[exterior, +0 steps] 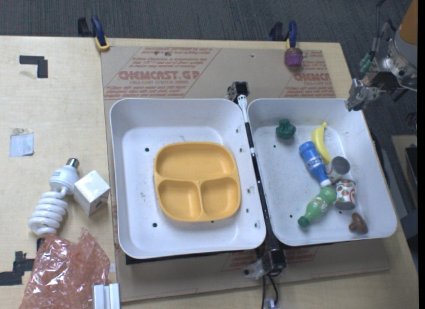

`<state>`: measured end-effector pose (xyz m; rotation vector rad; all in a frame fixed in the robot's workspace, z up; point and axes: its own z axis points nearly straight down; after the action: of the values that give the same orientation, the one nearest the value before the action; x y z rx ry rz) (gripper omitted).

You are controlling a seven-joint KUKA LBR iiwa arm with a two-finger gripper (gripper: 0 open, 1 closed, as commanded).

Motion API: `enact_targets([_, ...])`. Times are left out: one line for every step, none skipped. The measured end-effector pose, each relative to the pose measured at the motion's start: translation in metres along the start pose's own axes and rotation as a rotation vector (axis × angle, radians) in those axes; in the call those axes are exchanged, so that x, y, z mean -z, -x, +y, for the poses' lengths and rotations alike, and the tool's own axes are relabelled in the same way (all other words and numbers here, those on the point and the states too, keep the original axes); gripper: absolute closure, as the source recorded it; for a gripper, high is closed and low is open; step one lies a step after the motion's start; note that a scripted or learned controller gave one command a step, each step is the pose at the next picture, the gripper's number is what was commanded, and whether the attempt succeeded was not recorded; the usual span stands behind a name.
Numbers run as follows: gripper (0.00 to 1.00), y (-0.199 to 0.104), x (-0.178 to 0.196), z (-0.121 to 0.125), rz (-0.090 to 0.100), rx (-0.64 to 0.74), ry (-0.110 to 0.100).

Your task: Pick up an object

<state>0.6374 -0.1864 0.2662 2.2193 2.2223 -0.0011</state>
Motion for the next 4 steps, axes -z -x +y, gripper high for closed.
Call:
enact_targets([0.0, -0.007, -0.16, 0.021, -0.001, 0.001, 0.003])
enact_targets([0.0, 0.004, -0.174, -0.046, 0.0, -0.002, 0.001])
enact_targets([0.0, -0.023, -0.174, -0.11, 0.001, -0.003, 0.0])
enact_targets([0.0, -0.073, -0.171, -0.154, -0.004, -0.001, 0.02])
